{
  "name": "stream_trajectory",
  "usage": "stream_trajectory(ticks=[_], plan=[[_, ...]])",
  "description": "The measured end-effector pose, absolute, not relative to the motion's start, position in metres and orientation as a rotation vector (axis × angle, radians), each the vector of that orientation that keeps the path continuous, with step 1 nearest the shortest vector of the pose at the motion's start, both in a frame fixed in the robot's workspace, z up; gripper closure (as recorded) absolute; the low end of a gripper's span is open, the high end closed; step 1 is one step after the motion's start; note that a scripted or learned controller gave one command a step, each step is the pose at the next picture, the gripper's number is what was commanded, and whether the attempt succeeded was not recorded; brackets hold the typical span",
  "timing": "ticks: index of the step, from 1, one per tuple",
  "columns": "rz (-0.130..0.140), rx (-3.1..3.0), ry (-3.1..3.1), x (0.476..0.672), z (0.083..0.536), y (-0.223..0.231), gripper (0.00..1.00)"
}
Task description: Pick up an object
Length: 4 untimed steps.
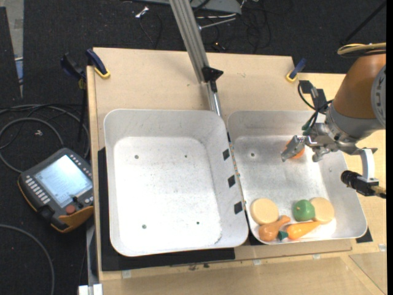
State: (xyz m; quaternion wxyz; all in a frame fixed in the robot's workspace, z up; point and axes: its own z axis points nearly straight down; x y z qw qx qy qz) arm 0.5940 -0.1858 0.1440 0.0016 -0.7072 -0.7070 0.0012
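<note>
The left bin (163, 177) is bare white plastic, with a grey pendant (58, 189) lying on the floor off its left side. A grey pole (193, 42) slants down from the top to the seam where this bin meets the right bin (270, 137).

In the right bin, the food toys bunch along its near edge: a pale round disc (265, 211) nearest the seam, a small orange gourd (273, 230) just in front of it, a carrot (302, 228) lying flat to the right of that, a green piece (303, 210) above the carrot, and a second pale disc (322, 209) touching the green piece on its right.

Well apart from that cluster, toward the far half of the right bin, the gripper (297, 150) sits low over the floor, with an orange piece (298, 154) showing at its tips. Whether the tips are spread or closed on that piece is too small to tell.

This looks like the grasp step, the arm (362, 97) down at its chosen target. Next comes a firm close, if not made already, and a straight lift clear of the right bin's wall; a thin hold on so small a piece could slip.
</note>
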Motion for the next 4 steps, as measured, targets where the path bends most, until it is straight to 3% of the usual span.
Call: stream_trajectory(ticks=[1, 2, 4], plan=[[0.002, -2.221, -2.221, 0.594, 0.093, -0.185, 0.00], [-0.002, -2.224, -2.222, 0.595, 0.106, -0.185, 1.00], [-0.004, -2.223, -2.228, 0.593, 0.212, -0.181, 1.00]])
